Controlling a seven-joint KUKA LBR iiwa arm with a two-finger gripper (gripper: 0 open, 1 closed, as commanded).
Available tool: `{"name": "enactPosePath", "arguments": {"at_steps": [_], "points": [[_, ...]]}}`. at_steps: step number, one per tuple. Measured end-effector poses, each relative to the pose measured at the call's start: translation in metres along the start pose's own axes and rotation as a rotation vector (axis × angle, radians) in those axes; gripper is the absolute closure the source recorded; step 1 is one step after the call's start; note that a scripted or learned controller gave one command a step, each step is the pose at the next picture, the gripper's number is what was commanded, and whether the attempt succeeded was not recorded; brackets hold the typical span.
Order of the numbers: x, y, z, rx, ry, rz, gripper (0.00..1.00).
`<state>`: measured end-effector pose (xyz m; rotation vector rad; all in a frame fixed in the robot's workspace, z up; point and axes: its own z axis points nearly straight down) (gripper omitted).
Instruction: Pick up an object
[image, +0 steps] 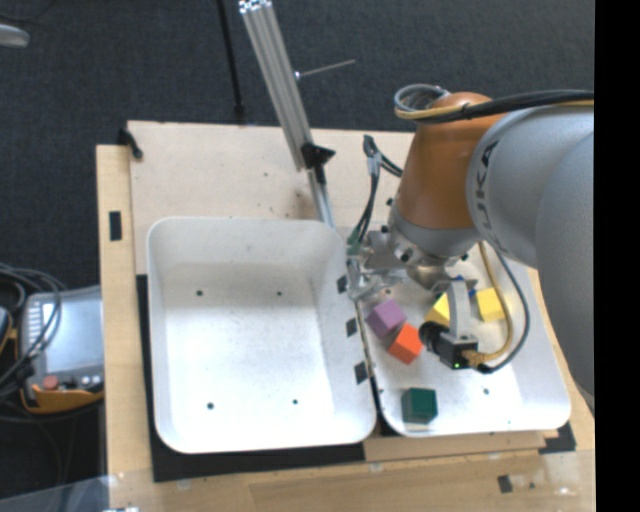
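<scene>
Starting at the left of the desk, we see the left bin, a shallow white tray whose floor carries only a few small dark specks and some faint speckling; no loose object lies in it

Moving right, the two bins meet along a shared edge, and just past that edge sits the right bin, which holds all the candidates for the pick. Nearest the dividing rim is a purple block, and touching its lower right side is an orange block. Toward the front edge of this bin, apart from the others, lies a dark green block. Further right are two yellow blocks, one yellow block partly tucked under the wrist hardware and the other yellow block nearer the far wall

The arm hangs over the back of the right bin, and the end effector sits low, just above and behind the purple block, close to the rim between the bins. Its tips are lost among brackets and cables, so we cannot tell whether it is spread or pressed together, and we see nothing between its tips

As we judge it, the task is at an early stage: every block rests on the bin floor, none is lifted. What remains is the grasp itself and the lift, with the purple block the likeliest target, given where the end effector is
</scene>
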<state>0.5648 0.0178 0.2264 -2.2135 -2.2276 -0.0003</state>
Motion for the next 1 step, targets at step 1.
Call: {"name": "enactPosePath", "arguments": {"at_steps": [1], "points": [[0.0422, -0.0032, -0.0011, -0.001, 0.000, 0.000, 1.00]]}}
